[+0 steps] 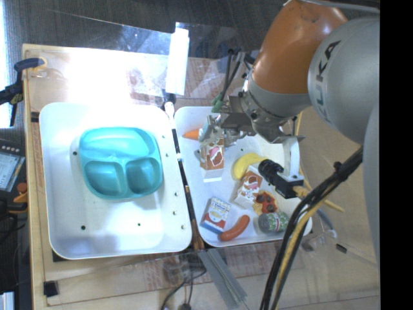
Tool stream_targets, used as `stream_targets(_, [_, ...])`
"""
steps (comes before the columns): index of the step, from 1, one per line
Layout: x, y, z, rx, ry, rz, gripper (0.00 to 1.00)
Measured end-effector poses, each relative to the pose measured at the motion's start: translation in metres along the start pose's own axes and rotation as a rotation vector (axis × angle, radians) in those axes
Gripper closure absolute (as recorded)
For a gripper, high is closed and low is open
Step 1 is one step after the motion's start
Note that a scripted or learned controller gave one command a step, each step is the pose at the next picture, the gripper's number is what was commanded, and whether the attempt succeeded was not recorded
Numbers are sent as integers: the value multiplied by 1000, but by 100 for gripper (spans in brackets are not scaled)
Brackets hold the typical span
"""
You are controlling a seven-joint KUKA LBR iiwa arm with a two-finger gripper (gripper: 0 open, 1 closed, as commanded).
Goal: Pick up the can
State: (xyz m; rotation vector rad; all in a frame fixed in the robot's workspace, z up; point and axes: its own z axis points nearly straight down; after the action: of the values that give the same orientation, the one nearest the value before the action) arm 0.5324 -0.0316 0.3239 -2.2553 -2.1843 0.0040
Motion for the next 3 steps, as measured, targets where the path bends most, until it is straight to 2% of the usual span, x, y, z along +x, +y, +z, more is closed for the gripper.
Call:
stream_targets(1, [60, -20, -83, -2, 0, -243, 100])
stream_targets(2, [-15, -47, -4, 3, 0, -186, 100])
stream_targets(3, [26, -57, -44, -1, 0, -290, 100])
